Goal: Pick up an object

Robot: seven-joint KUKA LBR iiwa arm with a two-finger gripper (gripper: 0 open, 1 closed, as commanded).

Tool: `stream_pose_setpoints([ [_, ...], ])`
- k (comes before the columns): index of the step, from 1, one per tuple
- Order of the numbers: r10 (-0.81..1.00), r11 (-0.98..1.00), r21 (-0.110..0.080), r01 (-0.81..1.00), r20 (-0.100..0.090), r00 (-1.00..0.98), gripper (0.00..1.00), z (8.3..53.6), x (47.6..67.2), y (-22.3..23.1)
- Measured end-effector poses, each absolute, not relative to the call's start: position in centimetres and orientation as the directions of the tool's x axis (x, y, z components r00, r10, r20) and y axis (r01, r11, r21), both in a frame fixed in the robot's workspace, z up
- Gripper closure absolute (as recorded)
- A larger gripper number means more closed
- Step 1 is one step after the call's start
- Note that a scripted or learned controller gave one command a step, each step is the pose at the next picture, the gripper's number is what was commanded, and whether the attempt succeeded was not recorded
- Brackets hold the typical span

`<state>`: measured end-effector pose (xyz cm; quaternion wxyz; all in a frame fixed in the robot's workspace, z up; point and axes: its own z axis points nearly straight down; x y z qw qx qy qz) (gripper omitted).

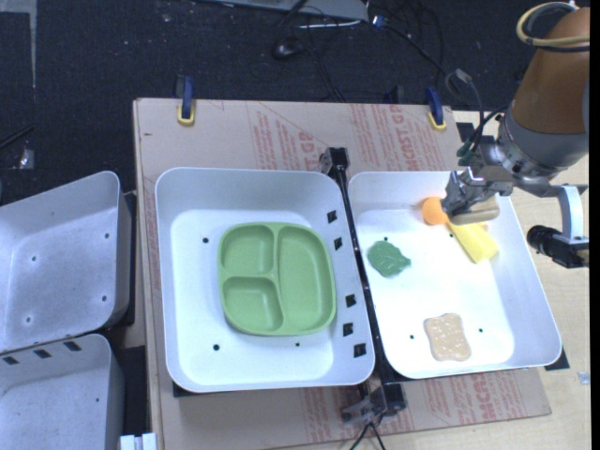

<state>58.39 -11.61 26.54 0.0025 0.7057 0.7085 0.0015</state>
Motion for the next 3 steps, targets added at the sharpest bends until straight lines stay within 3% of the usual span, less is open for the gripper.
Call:
stream_pose_setpoints([
  [1, 1.0, 0.006, -0.001, 1.0, 0.001, -0.006, 1.0, 26.6, 58.3, -6.5],
  [3, 1.0, 0.008, 0.0, 1.0, 0.001, -0.008, 1.0, 25.1, 60.4, 5.2],
])
